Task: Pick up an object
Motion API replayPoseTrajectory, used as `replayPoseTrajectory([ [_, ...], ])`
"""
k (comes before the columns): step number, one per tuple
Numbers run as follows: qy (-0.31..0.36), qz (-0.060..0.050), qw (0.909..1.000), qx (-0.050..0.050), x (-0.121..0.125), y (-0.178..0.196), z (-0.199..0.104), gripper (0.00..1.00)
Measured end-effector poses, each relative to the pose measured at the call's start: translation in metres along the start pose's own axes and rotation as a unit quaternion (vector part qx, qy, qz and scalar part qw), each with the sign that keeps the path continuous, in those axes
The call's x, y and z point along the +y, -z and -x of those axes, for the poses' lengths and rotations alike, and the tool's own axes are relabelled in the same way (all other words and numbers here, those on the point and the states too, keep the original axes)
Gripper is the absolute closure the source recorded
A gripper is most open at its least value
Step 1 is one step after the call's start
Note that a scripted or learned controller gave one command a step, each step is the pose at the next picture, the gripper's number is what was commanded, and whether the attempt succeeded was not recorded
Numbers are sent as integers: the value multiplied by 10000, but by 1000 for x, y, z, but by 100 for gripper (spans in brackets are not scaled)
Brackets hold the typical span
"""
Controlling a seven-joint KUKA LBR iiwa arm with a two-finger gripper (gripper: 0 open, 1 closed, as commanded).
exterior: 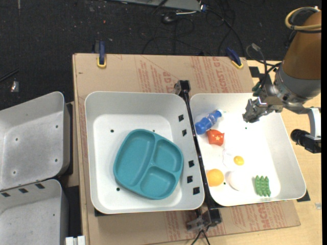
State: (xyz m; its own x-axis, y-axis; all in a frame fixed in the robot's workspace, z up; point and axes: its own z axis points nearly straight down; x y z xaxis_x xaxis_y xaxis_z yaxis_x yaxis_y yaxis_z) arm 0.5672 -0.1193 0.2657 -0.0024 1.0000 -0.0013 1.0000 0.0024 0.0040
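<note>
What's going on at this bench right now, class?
A grey-and-orange robot arm reaches in from the right, with its gripper hovering over the far end of the right bin. Nothing shows between its jaws. In that bin lie a blue bottle, a red piece, a small yellow item, an orange ball, a white egg-like object and a green toy. The left bin holds a teal divided tray.

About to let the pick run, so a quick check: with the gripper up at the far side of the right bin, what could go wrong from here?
1. The blue bottle and red piece lie close together, so a grab at one may nudge the other.
2. Both sit near the bin's dividing wall, which could block a finger.
3. The gripper hangs near the bin's far rim; a descent there may meet bare floor.
</note>
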Motion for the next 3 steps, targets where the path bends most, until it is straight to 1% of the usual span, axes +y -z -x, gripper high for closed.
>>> replayPoseTrajectory([
  [1, 26, -17, 10000, 11, 16, -12, -50, 100],
  [2, 28, -15, 10000, 12, 18, -8, -102, 100],
  [3, 20, -27, 10000, 9, 22, -20, -145, 100],
])
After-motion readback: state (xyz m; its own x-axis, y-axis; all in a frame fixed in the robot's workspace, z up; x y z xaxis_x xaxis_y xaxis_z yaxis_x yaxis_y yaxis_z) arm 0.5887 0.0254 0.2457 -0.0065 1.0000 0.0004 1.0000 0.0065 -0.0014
